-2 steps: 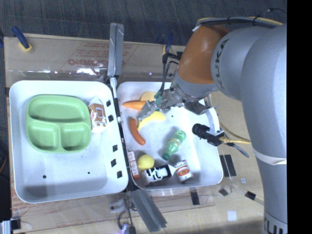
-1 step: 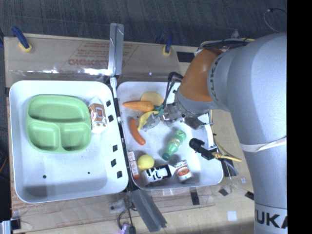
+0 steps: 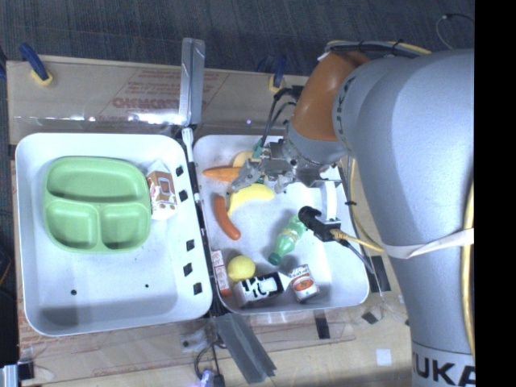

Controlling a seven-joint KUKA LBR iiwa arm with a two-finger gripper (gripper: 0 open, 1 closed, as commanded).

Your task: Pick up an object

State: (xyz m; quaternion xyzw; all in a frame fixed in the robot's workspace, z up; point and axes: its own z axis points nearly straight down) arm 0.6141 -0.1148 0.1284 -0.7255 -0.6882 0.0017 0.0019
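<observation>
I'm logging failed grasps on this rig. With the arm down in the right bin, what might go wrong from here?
The end effector sits among a crowded banana, carrot and sausage, so it may nudge neighbours or grab two. The curved banana could slip out. Items may be pushed against the bin wall.

the left bin (image 3: 32, 297) and the right bin (image 3: 355, 285) are white, the divided tray (image 3: 97, 202) pale green, and the worktop (image 3: 105, 95) tan with faint red print. just below the tool (image 3: 262, 170) lies a yellow banana (image 3: 251, 194), beside it an orange carrot (image 3: 219, 172) and a red-orange sausage (image 3: 226, 217). lower down sit a green bottle (image 3: 287, 241), a yellow lemon (image 3: 240, 267), a black-and-white carton (image 3: 260, 287) and a red-and-white can (image 3: 303, 283).
</observation>
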